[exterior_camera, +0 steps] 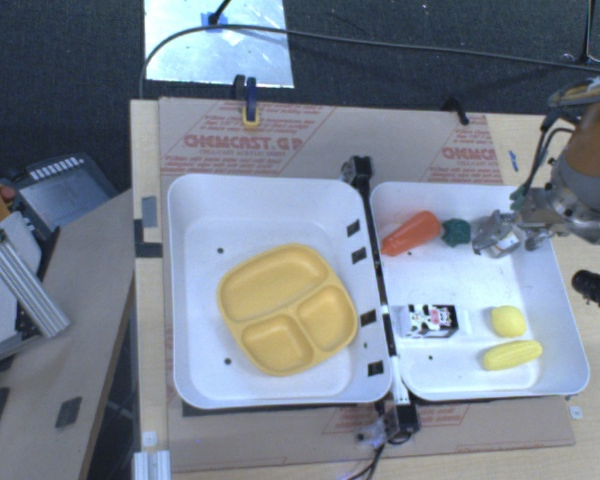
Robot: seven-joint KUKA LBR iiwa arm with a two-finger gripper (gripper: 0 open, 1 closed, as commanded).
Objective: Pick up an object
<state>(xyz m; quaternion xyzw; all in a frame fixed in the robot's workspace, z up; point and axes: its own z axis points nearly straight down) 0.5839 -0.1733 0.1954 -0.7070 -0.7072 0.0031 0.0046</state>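
Note:
The right bin (555,298) holds an orange carrot with a green top (413,233) at its far left. A small black-and-white carton (432,319) lies near the divider. A yellow lemon (508,320) and a yellow banana-like piece (512,354) lie near the front right. My gripper (498,235) hangs over the far part of this bin, just right of the carrot's green top, with nothing visibly between its fingers.
The left bin (195,218) holds a yellow three-compartment plate (286,308). A black divider clamp strip (372,268) runs between the bins. The arm's grey body with the orange band (588,158) enters from the right. A cardboard sheet (310,138) lies under the bins.

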